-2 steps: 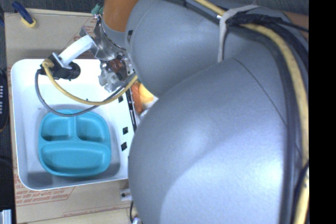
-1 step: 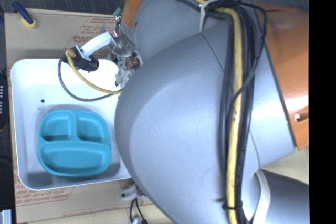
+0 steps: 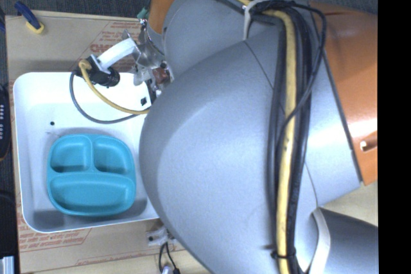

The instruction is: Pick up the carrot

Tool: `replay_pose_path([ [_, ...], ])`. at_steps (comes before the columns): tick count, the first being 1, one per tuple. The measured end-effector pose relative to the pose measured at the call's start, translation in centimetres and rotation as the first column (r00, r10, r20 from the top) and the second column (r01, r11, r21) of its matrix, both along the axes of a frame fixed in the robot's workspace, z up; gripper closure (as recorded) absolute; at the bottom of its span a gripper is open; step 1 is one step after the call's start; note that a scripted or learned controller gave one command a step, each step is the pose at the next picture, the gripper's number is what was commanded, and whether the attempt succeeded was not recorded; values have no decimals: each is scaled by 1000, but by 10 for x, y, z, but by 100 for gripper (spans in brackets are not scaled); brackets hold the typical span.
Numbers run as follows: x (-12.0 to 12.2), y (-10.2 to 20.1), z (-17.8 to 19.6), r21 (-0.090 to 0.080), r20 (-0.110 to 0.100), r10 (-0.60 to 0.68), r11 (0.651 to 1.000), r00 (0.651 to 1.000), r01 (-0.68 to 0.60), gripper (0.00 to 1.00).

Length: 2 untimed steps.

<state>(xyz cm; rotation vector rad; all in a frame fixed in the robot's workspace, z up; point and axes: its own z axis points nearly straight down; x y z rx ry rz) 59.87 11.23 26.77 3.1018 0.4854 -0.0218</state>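
Blue tray [image 3: 92, 176] in white bin [image 3: 32, 138]

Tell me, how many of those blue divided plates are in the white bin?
1. A blue divided plate lies in the lower part of the white bin. The big grey arm covers much of the bench, so more could be hidden behind it.

What may be the carrot [image 3: 165, 74] is a small orange-brown patch, largely hidden, over the left bin's [image 3: 32, 138] far right.
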Motion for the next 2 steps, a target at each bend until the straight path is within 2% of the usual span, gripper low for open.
replay_pose_path([
  [1,-92,38,-145,8,-14,40,999,999,-40,0],
  [2,-119,-41,-76,13,1,77,997,997,-77,0],
])
